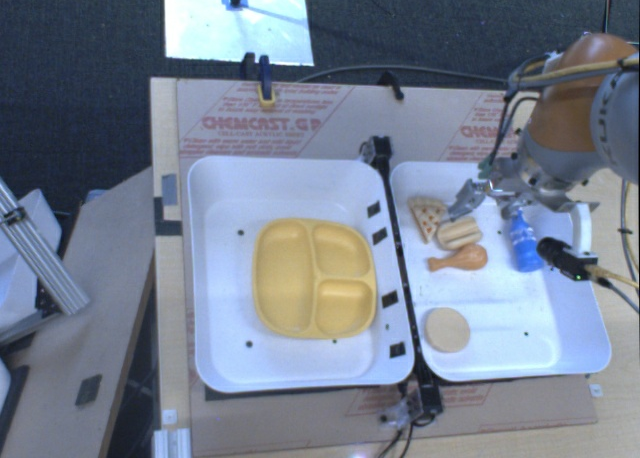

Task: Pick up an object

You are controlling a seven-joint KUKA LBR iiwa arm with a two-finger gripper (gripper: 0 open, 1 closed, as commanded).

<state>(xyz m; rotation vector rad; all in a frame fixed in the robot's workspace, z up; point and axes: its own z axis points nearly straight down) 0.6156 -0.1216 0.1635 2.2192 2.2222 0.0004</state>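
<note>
My gripper (466, 200) hangs over the back of the right bin (575, 351), its tip just above a toy bread roll (459, 234) and beside a waffle wedge (428, 216). A toy chicken drumstick (460, 261) lies right in front of the roll. To the gripper's right, a small blue bottle (522, 243) stands under the wrist. Near the bin's front lies a round tan cookie (447, 329). Nothing shows as held.
The left bin (215, 246) holds a yellow sectioned plate (314, 277). A black divider with clips (390, 256) runs between the two bins. The arm's grey and orange body (575, 111) leans in from the upper right.
</note>
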